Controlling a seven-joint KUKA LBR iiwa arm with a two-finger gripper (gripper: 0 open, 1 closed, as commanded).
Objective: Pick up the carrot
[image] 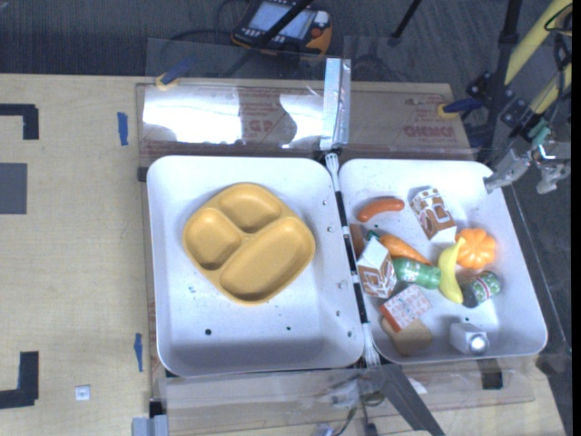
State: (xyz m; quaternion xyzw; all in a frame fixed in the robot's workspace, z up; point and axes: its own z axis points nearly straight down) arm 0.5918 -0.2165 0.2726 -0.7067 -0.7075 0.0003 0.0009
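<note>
The carrot is an orange tapered toy with a green end. It lies slantwise in the middle of the right bin, between a small milk carton and a yellow banana. Its green end touches the banana. My gripper is beyond the bin's far right corner, well away from the carrot and with nothing of the bin's contents in it.
Also in the right bin are a sausage, a brown-and-white carton, an orange fruit, a green can, a red box and a bread piece. The left bin holds a yellow divided plate.
</note>
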